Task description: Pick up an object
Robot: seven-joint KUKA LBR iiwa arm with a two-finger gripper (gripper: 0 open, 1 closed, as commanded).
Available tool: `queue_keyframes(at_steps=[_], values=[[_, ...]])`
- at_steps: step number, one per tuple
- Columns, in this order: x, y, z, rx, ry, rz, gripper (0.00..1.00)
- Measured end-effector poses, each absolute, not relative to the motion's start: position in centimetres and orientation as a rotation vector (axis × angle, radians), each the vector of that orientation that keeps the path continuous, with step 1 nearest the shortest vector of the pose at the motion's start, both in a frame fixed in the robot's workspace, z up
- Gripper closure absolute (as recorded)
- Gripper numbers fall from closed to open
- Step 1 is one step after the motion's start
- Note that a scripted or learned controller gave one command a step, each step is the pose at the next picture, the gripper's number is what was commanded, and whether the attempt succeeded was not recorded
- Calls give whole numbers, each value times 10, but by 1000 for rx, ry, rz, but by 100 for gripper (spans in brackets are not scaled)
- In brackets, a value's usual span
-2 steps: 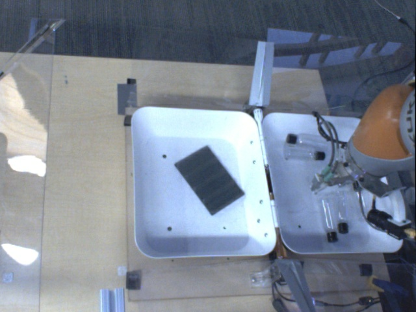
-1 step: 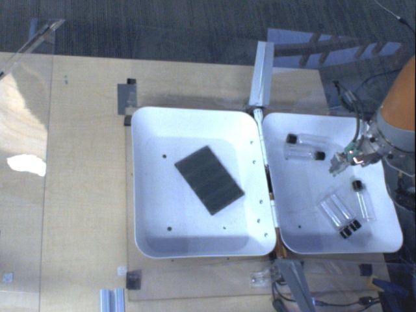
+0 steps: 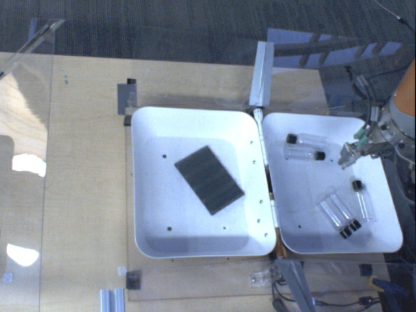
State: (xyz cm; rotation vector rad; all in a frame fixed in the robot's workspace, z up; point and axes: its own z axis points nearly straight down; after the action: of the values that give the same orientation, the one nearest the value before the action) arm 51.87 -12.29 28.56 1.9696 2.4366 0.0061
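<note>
Dark pad flat in left bin, long axis diagonal, upper-left to lower-right.

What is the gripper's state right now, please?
Gripper: over the right bin, near the clear vials; open or closed cannot be told, and nothing visibly held.

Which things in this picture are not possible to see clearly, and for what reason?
- Gripper, camera view: too small and blurred to tell how its fingers stand, or whether it touches anything.
- Arm: cut off by the right edge of the view.
- Clear vials in the right bin: transparent against the white, so their outlines and exact number are uncertain; mainly the black caps show.
- Dark pad in the left bin: material too fine to make out.
</note>
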Motion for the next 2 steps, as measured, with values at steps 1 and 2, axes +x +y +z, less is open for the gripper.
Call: queue_keyframes(at_steps=[1,2], values=[[521,-122,297,1957,2439,10,100],[523,-121,307,1945,2441,13,100]])
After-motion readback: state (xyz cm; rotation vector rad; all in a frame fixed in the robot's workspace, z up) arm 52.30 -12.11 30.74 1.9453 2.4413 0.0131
